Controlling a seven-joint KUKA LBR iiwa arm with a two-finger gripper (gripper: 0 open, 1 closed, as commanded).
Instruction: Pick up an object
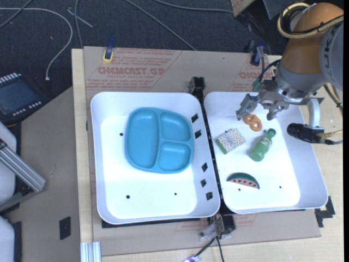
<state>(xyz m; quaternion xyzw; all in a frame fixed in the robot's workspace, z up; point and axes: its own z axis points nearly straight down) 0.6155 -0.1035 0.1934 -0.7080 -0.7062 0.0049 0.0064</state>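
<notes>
The tool [257,108], its 2 fingers spread apart and holding nothing, hangs over the right bin [305,190] with the orange pretzel [252,122] lying just below the gap, toward the bin's middle, near the green bottle [262,145]

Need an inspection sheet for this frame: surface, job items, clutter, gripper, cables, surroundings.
Surface: cardboard-topped bench bearing two white bins, left bin and right bin, side by side.
Job's things: in the right bin, an orange ring, a green bottle lying tilted, a patterned block and a watermelon slice. All lie apart.
Clutter: blue divided plate in the left bin.
Gripper: gripper open, fingers spread just above the ring; nothing between them.
Cables: white cables on the dark floor at top left; a yellow hose loops on the arm.
Surroundings: blue clamp on the bench's far edge; black device at left.
</notes>
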